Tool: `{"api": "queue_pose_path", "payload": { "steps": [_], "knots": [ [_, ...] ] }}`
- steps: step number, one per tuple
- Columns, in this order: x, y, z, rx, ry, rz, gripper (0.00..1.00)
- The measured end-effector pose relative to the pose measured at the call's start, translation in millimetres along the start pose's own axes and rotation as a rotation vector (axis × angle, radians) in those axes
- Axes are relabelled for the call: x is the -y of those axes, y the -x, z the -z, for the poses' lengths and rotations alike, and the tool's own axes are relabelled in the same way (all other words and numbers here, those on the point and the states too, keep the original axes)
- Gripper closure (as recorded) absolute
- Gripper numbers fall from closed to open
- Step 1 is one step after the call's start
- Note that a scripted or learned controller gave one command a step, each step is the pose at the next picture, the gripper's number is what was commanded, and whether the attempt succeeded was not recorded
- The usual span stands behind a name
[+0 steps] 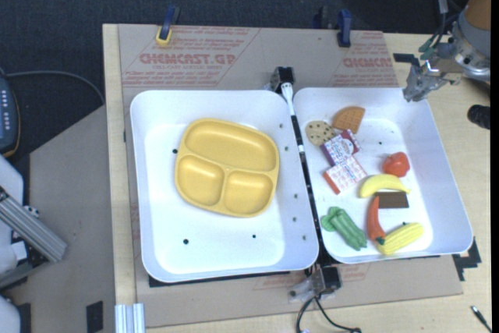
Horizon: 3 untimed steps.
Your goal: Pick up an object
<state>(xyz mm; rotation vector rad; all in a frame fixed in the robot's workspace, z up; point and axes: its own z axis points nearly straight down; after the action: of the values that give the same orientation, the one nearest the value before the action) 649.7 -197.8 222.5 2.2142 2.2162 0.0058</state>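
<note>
The right bin (437, 140) holds several toy foods: a cookie (316, 132), a waffle piece (348, 118), red-and-white packets (342, 158), a tomato (396, 164), a banana (382, 185), a brown block (392, 200), a red pepper (373, 218), a corn cob (401, 237) and green beans (344, 225). My gripper (419, 85) hangs above the bin's far right corner, apart from all of them, with nothing seen in it.
The left bin (156, 222) holds a yellow three-part plate (227, 167). Clamps (165, 29) (343, 26) stand at the board's far edge. A black fitting (283, 78) sits between the bins at the back.
</note>
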Motion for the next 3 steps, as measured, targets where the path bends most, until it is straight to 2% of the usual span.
{"api": "queue_pose_path", "payload": {
  "steps": [1,2,3],
  "knots": [
    [-0.8,0.0,2.7,-0.001,-0.005,0.001,1.0],
    [12.2,-51.3,-7.3,-0.006,-0.013,0.003,1.0],
    [22.4,-98.3,2.5,-0.005,-0.011,0.003,1.0]
  ]
}}
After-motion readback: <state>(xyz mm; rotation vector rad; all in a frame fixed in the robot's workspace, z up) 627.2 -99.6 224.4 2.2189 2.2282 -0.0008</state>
